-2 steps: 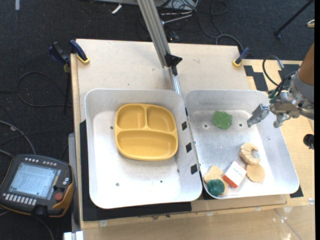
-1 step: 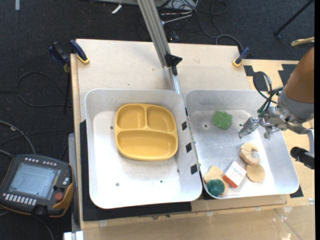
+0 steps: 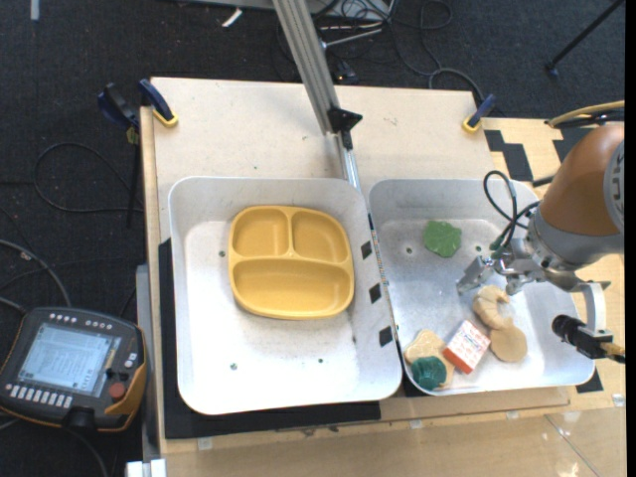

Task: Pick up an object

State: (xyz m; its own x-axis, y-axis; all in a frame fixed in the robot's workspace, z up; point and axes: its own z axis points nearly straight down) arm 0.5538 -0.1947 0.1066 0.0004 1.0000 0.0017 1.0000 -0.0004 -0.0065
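My gripper [image 3: 484,274] hovers low over the tan biscuit [image 3: 491,309], grip state unclear, nothing lifted yet.

Green lump [image 3: 442,238], tan pieces [image 3: 494,311], orange-white box [image 3: 467,347], right bin [image 3: 397,207].

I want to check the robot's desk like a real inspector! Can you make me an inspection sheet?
Surface: wooden bench bearing two shallow white bins, left bin and right bin.
Job's things: in the right bin, green lump, two tan cookie-like pieces, orange-white small box, dark teal piece.
Clutter: yellow divided plastic tray in the left bin.
Grippers: tool low above the right bin, by the tan pieces.
Cables: black cables on the floor.
Surroundings: grey handheld control pendant, dark carpet.
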